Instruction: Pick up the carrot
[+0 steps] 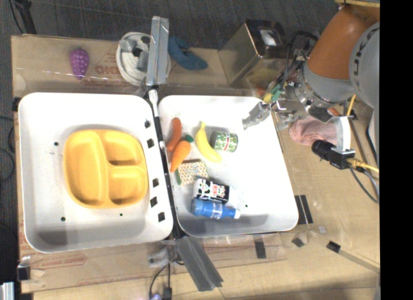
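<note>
The carrot (180, 153) is orange and lies on a slant in the right bin (271, 182), close to that bin's left wall. A darker orange-red carrot-like piece (174, 131) lies just above it, touching or almost touching it. My gripper (253, 117) hangs over the right bin's upper right part, well to the right of the carrot and apart from it. Between the two lie a yellow banana (207, 144) and a green can (224, 140). Nothing shows in the gripper.
Below the carrot are a checkered packet (192, 171), a black-and-white carton (211, 190) and a blue bottle (213, 210). The left bin (39, 228) holds a yellow divided plate (106, 166). Behind the bins stand a purple object (79, 62), a white roll (134, 57), a blue cloth (186, 56) and a box (253, 50).
</note>
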Controlling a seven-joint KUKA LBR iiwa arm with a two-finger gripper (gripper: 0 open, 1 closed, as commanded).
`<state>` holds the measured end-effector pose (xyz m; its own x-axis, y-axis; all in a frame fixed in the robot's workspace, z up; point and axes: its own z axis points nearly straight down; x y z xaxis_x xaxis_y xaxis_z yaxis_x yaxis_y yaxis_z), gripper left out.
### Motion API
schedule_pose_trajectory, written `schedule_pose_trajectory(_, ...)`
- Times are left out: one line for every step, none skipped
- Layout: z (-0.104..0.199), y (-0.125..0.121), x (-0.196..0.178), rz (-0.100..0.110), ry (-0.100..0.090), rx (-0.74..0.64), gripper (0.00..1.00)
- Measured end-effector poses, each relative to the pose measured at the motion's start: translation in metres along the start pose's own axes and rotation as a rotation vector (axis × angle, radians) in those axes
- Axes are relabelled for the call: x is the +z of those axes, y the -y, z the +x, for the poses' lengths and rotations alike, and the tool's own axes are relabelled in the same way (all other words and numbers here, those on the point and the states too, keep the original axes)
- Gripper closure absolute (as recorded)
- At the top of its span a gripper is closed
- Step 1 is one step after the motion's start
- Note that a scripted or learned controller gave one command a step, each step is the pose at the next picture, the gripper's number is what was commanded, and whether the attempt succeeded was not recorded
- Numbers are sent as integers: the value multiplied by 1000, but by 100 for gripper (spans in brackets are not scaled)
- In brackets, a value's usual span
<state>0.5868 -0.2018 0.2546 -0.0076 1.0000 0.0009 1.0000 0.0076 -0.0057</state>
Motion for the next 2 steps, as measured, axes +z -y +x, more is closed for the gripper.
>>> schedule_pose_trajectory(88, -8, 49, -1, 0, -245, 0)
schedule_pose_trajectory(106, -18, 153, -1, 0, -482, 0)
